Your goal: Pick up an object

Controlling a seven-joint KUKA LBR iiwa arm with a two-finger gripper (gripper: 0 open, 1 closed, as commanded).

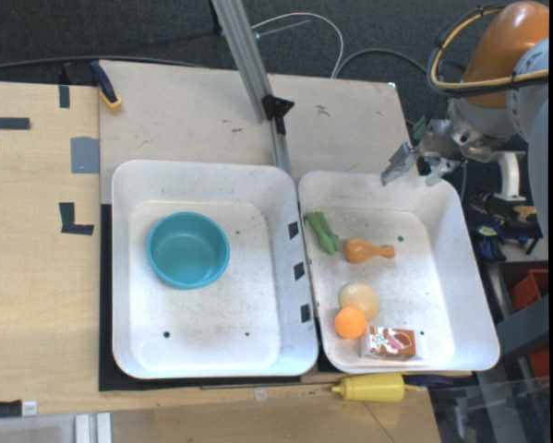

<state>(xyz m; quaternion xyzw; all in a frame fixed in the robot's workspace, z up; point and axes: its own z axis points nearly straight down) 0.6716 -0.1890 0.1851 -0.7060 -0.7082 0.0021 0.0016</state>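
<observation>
A grey robot arm with an orange band enters from the right and bends toward the upper right corner of the scene. Its gripper (pixel 413 166) hangs above the far rim of the right bin (pixel 442 212), angled down and to the left. The 2 fingers look spread apart with nothing between them.

2 shallow white bins sit side by side on the bench. The left bin (pixel 128 247) holds 1 teal bowl (pixel 188 249), upright, near its left-centre.

The right bin holds 5 things. A green vegetable-shaped piece (pixel 321 232) lies by the bin's left wall. Just to its right lies an orange-brown gourd-shaped toy (pixel 367 250), its narrow end pointing right. Nearer the front, a pale round object (pixel 358 297) touches an orange ball (pixel 350 322) below it. A small red and white packet (pixel 389 342) lies just right of the ball.

A yellow bottle (pixel 372 388) lies on its side on the bench, just outside the right bin's front rim.
</observation>
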